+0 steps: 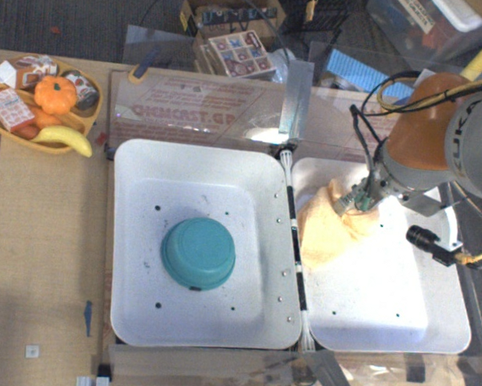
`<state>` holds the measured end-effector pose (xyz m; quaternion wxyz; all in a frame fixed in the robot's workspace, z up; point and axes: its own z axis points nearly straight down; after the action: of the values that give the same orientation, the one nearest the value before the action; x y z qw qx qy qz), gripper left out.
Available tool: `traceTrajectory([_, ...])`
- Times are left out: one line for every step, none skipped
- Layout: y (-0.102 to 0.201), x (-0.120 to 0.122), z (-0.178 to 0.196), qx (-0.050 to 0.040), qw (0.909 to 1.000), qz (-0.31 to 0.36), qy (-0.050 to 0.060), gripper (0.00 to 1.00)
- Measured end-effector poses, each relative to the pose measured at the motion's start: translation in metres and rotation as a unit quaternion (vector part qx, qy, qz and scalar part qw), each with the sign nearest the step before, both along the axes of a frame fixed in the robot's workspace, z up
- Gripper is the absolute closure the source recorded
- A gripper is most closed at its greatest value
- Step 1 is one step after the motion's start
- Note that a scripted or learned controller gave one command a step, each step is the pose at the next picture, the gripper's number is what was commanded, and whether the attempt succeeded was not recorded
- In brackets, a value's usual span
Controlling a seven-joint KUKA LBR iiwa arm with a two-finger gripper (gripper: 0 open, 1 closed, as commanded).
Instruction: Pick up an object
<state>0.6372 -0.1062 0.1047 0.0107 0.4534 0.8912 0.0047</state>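
Observation:
A pale yellow, soft-looking object lies in the right bin, against its left wall. My gripper is down at that object's upper right edge, touching or just over it. The wrist hides the fingers. A teal bowl sits upside down in the middle of the left bin, well apart from the gripper.
The grey arm with its orange band reaches in from the upper right over the right bin's far corner, with black cables looping around it. A yellow dish of toy fruit stands on the bench at far left. Boxes clutter the area behind the bins.

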Motion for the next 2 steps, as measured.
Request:
traceTrajectory([-0.001,0.000,0.000,-0.0005,1.0000,0.000,0.000,0.00])
traceTrajectory([-0.002,0.022,-0.012,0.0007,0.9976,-0.069,0.004,0.00])
